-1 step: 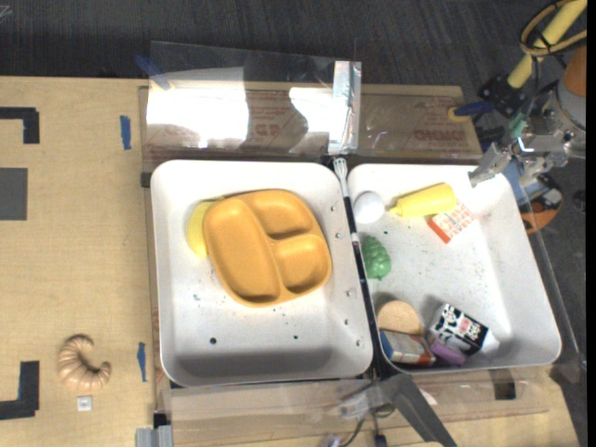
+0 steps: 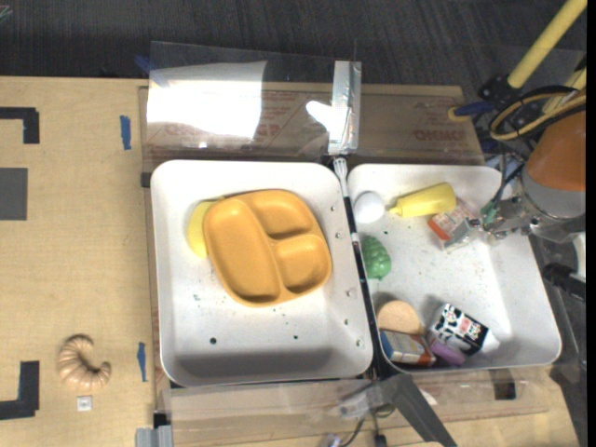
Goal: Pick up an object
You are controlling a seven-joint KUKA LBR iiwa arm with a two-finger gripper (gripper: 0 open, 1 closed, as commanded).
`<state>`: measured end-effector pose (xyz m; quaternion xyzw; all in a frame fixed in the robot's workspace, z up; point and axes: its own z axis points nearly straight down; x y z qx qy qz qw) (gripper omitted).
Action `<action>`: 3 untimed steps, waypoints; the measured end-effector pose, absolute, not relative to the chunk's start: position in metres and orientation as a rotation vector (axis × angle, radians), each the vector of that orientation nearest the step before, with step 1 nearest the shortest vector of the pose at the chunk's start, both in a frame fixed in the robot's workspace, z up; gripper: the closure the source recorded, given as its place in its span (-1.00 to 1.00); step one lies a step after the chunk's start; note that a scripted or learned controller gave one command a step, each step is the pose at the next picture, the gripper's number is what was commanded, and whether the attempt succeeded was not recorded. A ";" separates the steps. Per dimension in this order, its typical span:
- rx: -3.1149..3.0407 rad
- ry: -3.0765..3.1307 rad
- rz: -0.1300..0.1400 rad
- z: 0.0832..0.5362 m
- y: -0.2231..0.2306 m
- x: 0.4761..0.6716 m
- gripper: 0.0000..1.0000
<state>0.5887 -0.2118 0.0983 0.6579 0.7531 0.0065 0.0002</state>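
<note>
The right bin [image 2: 521, 296] holds several small objects. A white ball [image 2: 369, 207] lies by the divider, with a yellow bottle-shaped object [image 2: 424, 200] beside it. A green lump [image 2: 376, 258] sits below the ball. A small clear and orange piece [image 2: 451, 226] lies near the bin's upper middle. At the front are a tan round piece [image 2: 399, 318], a black and white box [image 2: 460, 328] and a purple item [image 2: 447, 352]. My gripper [image 2: 488, 218] hangs at the bin's upper right, just right of the clear and orange piece. Nothing shows held in it.
The left bin [image 2: 177, 277] holds an orange divided plate [image 2: 265, 245] lying over a yellow object [image 2: 196, 228]. A tan curled toy [image 2: 82, 361] lies on the bench at the far left. Yellow and black cables [image 2: 521, 110] crowd the upper right behind the arm [image 2: 559, 161].
</note>
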 end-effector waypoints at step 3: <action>2.113 2.315 0.013 0.190 -0.073 0.666 1.00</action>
